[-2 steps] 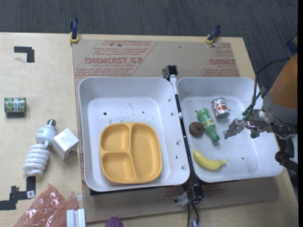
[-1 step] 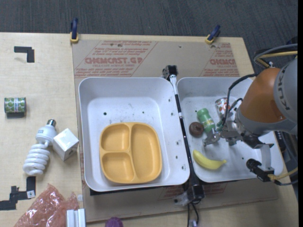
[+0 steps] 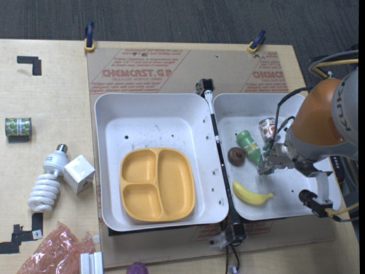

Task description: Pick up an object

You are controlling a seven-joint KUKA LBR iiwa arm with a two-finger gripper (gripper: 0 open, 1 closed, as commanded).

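The gripper point(image 3: 265, 165) hangs low in the right bin point(image 3: 296, 207), right beside the green bottle point(image 3: 248, 144); whether its jaws are wide or narrow, I can't tell. The bottle lies flat, long axis running up-left to down-right.

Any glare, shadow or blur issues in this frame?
Camera view: lighting is even and soft; the white bins look bright but keep their edges, with faint shading along the inner walls. The yellow tray and banana are sharp. The gripper is small and cluttered against the green bottle, so its fingers are hard to resolve. No strong glare.
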